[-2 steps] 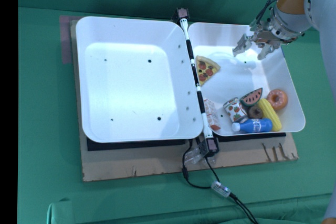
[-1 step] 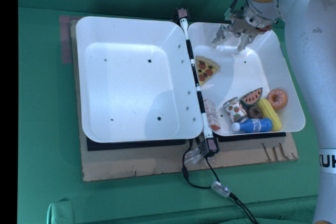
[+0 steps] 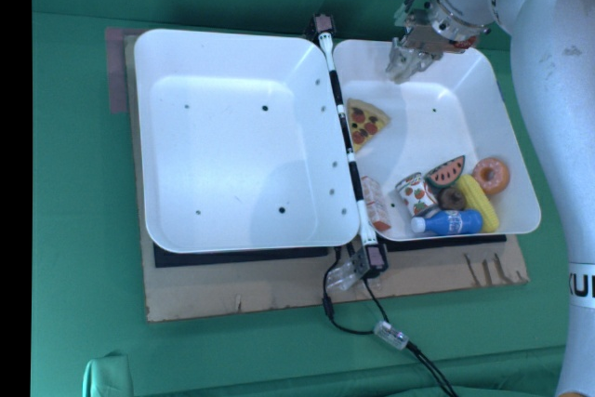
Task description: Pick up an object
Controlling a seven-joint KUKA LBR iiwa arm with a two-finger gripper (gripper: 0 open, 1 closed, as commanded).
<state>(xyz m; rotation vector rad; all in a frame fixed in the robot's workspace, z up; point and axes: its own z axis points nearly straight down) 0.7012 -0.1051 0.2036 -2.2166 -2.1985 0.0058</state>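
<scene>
White right bin [image 3: 483,98] holds the toys clustered along its near edge, pizza slice [image 3: 365,120] by the divider, while the gripper [image 3: 403,70], empty with fingers nearly together, hovers at the far edge.

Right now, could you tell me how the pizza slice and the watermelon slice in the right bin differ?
The pizza slice is yellow with red toppings; the watermelon slice is red with a dark green rind. The pizza slice lies alone near the bin's middle, while the watermelon slice sits in the cluster at the near end, beside the donut and the can. Both are wedge-shaped toy foods in the right bin.
</scene>
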